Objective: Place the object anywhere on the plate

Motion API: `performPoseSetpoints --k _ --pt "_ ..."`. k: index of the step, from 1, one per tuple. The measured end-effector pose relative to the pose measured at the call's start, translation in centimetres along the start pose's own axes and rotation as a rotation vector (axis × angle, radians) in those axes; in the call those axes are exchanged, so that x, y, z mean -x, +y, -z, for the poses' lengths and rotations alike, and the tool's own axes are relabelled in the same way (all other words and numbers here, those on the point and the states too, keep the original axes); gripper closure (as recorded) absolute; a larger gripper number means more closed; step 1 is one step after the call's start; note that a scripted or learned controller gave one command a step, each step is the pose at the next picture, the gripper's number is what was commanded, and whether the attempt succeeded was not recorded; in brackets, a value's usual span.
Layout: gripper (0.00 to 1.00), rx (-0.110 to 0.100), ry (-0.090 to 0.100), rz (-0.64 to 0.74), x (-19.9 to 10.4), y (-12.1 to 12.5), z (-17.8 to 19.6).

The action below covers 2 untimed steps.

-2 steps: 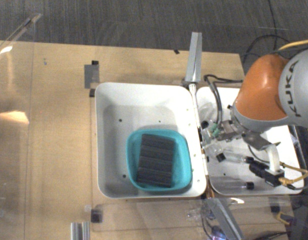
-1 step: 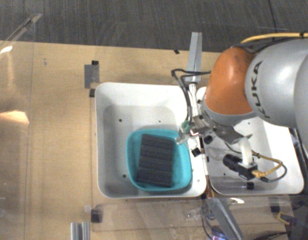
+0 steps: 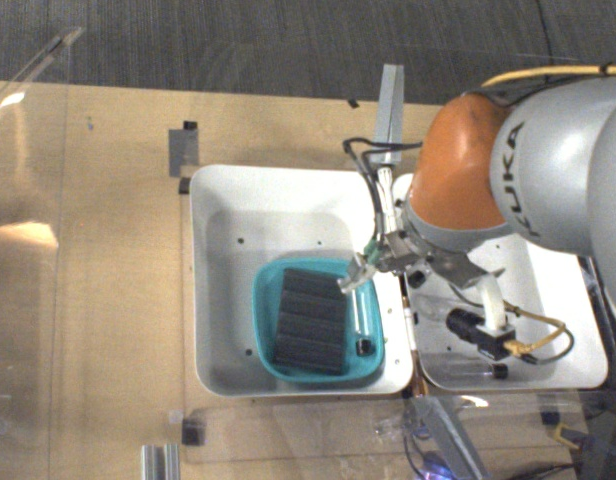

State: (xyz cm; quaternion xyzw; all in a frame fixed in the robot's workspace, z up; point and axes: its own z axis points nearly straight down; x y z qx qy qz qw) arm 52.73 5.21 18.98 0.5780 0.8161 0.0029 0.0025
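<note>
A teal plate lies in the left white bin, toward its front right. On the plate rests a dark grey ridged block, lying flat. Beside the block, along the plate's right side, lies a clear tube with a black end. My gripper hangs over the plate's upper right rim, just above the top of the clear tube. Whether it touches the tube is hidden. The orange band and grey wrist cover the divider between the bins.
The right white bin is largely covered by the arm. A black fitting with a yellowish cable shows over its floor. The left bin's back and left floor are bare. A grey post stands behind the bins.
</note>
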Motion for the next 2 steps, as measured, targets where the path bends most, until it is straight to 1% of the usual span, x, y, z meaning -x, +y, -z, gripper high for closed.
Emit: performPoseSetpoints --k 1,2 --pt "0.0 0.002 -0.002 -0.074 1.2 -4.4 11.3" --pt "0.0 -0.004 0.0 -0.152 -4.4 -1.8 1.7"
